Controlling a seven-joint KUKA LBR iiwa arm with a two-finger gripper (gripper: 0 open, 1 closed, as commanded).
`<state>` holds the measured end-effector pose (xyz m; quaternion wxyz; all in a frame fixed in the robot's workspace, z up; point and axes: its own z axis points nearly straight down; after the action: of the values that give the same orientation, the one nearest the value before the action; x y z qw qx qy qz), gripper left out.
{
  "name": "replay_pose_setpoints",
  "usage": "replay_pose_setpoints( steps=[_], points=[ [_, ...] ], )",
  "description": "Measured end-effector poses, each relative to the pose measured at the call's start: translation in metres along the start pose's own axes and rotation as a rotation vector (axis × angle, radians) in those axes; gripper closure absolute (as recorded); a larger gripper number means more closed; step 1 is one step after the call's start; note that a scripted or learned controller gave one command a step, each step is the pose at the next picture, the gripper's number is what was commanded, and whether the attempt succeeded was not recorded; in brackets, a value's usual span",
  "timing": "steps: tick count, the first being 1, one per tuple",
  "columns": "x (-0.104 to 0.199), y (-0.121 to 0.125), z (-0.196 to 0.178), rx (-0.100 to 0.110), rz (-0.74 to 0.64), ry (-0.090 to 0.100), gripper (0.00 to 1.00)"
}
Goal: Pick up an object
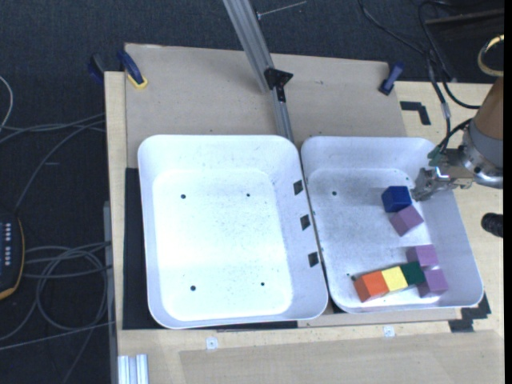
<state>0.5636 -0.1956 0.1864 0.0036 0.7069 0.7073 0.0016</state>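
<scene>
Probably light, stiff, smooth-sided: blue block (396, 198) in right-of-frame bin (346, 294), best pinched across flat faces; gripper (422, 184) just beside, opening impossible to tell.

Two bins (152, 162) side by side, blocks (398, 278) in right bin, jaws perhaps touching rearmost block (395, 198)

At three o'clock in the camera view, the arm (490, 138) is showing as a rounded grey body with a pale tan upper section. A silvery metal gripper (422, 184) is sticking out from it, small and angular, and thin dark cables (440, 106) are running down to the wrist.
</scene>
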Motion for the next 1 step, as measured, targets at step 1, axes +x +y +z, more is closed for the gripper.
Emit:
replay_pose_setpoints(
  steps=[1],
  points=[
    [-0.0035,-0.0001,-0.0646,-0.002,-0.001,0.000,1.00]
  ],
)
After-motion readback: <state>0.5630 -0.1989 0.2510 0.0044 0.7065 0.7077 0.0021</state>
